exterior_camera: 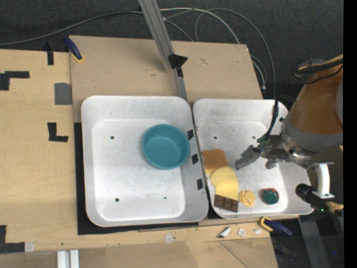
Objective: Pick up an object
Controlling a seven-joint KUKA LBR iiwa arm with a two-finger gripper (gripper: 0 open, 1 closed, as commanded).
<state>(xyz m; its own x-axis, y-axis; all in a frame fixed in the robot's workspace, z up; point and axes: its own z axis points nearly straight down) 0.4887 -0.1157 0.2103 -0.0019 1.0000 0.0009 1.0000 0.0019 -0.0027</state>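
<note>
In the right bin [234,116], along its left and front sides, lie a tan slab [214,158], a pale yellow piece [224,178], a dark brown block [226,203], a small yellow lump [246,197] and a small green and red object [270,195]. A blue bowl [164,146] stands in the left bin [106,149]. My gripper [257,161] hangs over the right bin's middle right, to the right of the tan slab and above the small objects. Its fingers are spread open with nothing between them.
A grey metal pole [162,38] slants down from the top to the seam between the bins. Cables [234,21] run over the dark floor behind the bench. A blue and yellow clamp [274,225] sits at the front edge under the right bin.
</note>
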